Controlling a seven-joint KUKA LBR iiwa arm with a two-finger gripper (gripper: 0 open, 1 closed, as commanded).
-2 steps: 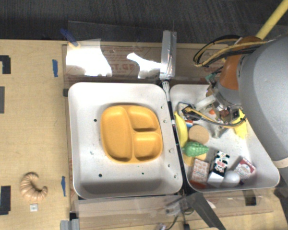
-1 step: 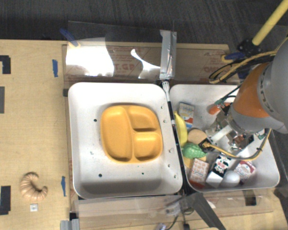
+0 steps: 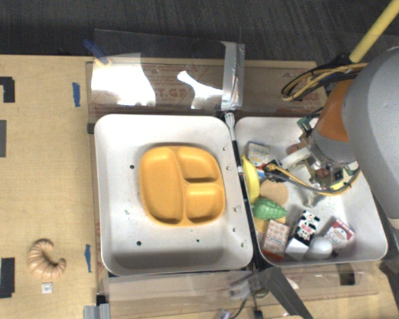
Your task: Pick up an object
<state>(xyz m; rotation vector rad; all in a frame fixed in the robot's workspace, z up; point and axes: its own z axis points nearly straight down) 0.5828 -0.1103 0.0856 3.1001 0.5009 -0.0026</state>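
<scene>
The right bin (image 3: 376, 241) holds several small objects. A yellow banana (image 3: 251, 178) lies along its left wall, with a green item (image 3: 269, 209) and a tan piece (image 3: 274, 191) beside it. A small printed carton (image 3: 258, 153) sits further back. Near the front are a brown packet (image 3: 275, 235), a cow-patterned carton (image 3: 308, 226), a white egg (image 3: 321, 248) and a red-and-white box (image 3: 340, 232). My gripper (image 3: 298, 159) hangs low over the bin's back middle, right of the small carton. The wrist and cables cover its tip.
The left bin (image 3: 113, 198) bears a yellow divided plate (image 3: 181, 183). A croissant-shaped toy (image 3: 46, 258) lies on the bench at the far left. The grey arm (image 3: 379, 125) covers the right bin's back right corner. A metal divider (image 3: 232, 78) stands behind the bins.
</scene>
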